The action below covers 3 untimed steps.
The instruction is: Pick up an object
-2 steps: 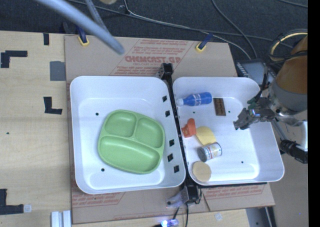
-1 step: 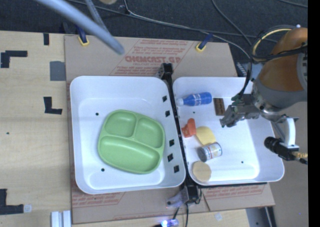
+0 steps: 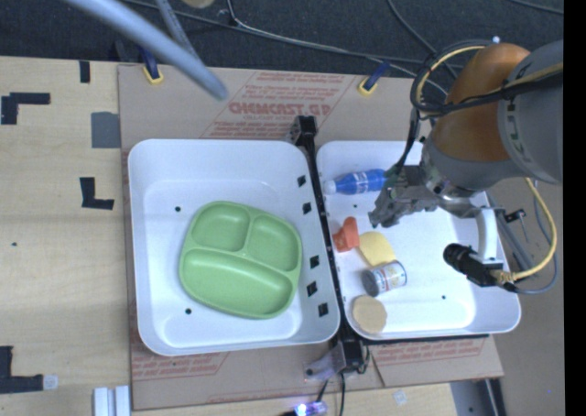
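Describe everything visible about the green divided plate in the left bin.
The green divided plastic plate is a rounded, matte, pale green tray with three compartments: one long section along its lower side and two smaller ones above. It lies flat, turned at a slant, near the middle of the left shallow white bin, resting on its floor. Nothing lies in it.

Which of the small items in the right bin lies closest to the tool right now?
The blue-capped clear bottle, lying on its side at the bin's far edge, just left of the tool. The orange piece, yellow block, can and tan disc sit farther off.
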Tool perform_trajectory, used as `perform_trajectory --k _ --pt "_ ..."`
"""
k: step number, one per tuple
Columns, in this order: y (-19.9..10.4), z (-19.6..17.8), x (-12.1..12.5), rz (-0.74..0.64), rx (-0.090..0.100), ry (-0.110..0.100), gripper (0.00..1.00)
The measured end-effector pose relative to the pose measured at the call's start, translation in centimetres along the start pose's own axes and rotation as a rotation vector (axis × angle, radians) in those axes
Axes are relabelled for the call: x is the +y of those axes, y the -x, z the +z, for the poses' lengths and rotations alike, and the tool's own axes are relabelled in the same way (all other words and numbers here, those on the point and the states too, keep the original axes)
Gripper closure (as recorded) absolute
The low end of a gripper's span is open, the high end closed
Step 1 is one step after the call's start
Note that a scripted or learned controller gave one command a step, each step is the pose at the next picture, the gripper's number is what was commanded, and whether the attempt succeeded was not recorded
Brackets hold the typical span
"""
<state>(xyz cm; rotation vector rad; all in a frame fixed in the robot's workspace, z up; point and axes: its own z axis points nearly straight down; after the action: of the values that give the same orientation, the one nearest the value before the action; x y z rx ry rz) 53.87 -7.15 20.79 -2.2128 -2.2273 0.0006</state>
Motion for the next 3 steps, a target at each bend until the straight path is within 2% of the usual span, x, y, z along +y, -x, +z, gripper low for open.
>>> perform_trajectory --k 2,3 --pt "-12.0 0.2 3.5 -0.001 0.000 0.001 1.00" --pt "-17.2 -1.2 4.0 -0.001 0.001 0.001 1.00"
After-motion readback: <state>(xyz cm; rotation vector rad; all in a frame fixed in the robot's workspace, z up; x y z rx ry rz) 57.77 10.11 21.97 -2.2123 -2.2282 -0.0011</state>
